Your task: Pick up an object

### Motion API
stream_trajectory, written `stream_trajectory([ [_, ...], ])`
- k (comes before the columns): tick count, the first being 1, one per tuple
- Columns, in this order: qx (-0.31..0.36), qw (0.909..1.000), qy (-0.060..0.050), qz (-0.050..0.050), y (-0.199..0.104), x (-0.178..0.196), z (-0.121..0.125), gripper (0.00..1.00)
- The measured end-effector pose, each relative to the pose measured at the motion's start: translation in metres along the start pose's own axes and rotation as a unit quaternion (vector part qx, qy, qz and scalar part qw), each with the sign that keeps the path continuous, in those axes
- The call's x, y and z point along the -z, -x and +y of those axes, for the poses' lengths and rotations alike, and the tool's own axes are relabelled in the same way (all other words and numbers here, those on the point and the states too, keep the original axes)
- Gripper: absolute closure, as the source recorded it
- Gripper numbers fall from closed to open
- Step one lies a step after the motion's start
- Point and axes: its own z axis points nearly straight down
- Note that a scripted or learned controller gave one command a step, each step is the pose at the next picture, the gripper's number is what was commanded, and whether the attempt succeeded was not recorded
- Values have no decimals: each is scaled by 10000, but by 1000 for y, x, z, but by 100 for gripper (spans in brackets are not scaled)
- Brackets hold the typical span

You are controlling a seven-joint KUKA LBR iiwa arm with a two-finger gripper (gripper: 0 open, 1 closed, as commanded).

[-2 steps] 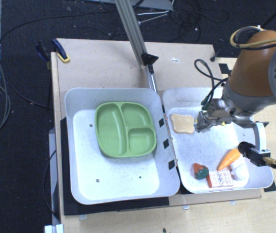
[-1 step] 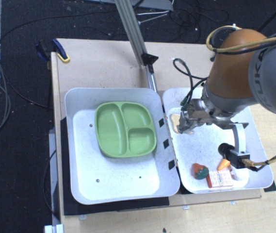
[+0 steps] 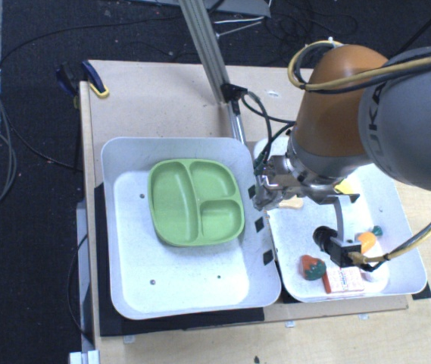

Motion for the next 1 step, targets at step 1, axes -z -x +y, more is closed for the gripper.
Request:
stream_trajectory([
  [1,-6,10000,-17,-5,-52,-19,-4,100],
])
